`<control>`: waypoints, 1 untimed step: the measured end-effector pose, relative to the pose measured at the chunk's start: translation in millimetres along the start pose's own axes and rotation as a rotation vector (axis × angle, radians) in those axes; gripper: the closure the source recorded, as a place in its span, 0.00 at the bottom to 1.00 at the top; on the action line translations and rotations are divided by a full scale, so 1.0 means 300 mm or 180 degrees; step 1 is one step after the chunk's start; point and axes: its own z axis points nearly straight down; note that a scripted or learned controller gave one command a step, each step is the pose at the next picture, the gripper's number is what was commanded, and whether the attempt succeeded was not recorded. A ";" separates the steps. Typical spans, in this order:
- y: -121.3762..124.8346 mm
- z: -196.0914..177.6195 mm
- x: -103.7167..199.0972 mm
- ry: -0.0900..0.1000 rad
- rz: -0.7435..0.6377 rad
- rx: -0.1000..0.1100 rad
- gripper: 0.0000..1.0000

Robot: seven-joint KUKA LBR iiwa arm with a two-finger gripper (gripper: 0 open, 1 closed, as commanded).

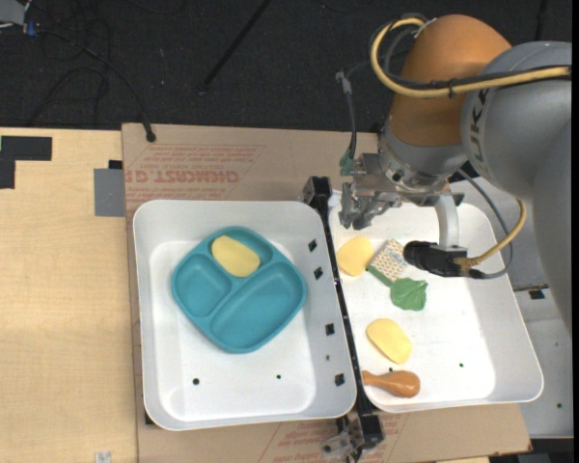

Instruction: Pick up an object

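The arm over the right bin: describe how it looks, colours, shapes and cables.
The grey KUKA arm has smooth rounded casings and a glossy orange dome-shaped band above the wrist. A yellow cable loops around that band, and a second yellow cable runs to a black plug. The dark metal two-finger gripper hangs beneath a silver flange.

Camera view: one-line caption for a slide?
KUKA arm's gripper hovers at the right bin's far-left corner above scattered toy food; a teal divided plate with one yellow piece sits in the left bin.

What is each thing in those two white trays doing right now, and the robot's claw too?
teal divided plate: flat in left bin
yellow piece: lying in plate's compartment
gripper: above right bin's far corner
green piece: lying in right bin
brown drumstick: lying near right bin's front edge
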 end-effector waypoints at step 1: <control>0.016 0.023 0.208 -0.0001 -0.0003 -0.0002 1.00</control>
